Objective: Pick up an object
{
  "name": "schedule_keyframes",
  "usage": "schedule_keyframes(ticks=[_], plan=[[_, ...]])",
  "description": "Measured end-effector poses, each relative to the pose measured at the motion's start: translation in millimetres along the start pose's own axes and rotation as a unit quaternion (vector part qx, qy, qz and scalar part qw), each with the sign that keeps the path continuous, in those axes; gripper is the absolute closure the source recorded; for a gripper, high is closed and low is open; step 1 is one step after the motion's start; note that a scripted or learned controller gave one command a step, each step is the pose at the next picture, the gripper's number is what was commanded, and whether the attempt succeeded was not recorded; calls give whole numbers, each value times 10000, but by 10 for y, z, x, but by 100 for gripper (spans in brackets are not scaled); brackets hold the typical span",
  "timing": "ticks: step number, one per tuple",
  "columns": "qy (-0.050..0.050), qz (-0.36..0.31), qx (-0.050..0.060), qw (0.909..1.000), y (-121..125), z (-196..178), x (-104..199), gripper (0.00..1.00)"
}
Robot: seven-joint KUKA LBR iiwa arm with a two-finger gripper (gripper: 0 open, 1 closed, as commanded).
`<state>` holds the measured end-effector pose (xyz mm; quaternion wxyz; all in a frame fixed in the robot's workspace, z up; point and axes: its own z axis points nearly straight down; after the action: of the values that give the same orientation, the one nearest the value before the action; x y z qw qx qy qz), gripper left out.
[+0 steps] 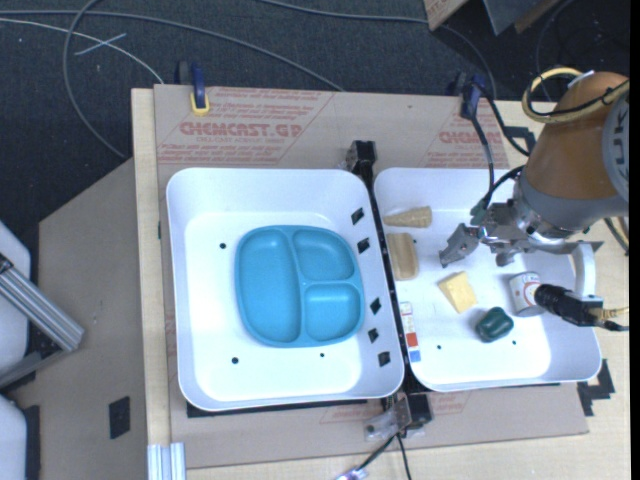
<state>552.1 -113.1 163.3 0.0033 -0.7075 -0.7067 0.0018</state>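
Yellow cheese-like wedge (459, 291) lies flat in right bin (560, 363), pale-edged.

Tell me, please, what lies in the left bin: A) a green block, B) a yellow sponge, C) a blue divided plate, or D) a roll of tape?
C: the blue divided plate lies flat in the left bin, with nothing else beside it.
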Motion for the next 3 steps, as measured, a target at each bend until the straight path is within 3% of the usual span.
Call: schedule_keyframes(ticks=[1, 2, 3], plan=[[4, -5, -3, 10000, 29, 585, 88, 0], [-2, -4, -35, 10000, 42, 441, 82, 100], [-16, -3, -63, 10000, -38, -127, 37, 100]])
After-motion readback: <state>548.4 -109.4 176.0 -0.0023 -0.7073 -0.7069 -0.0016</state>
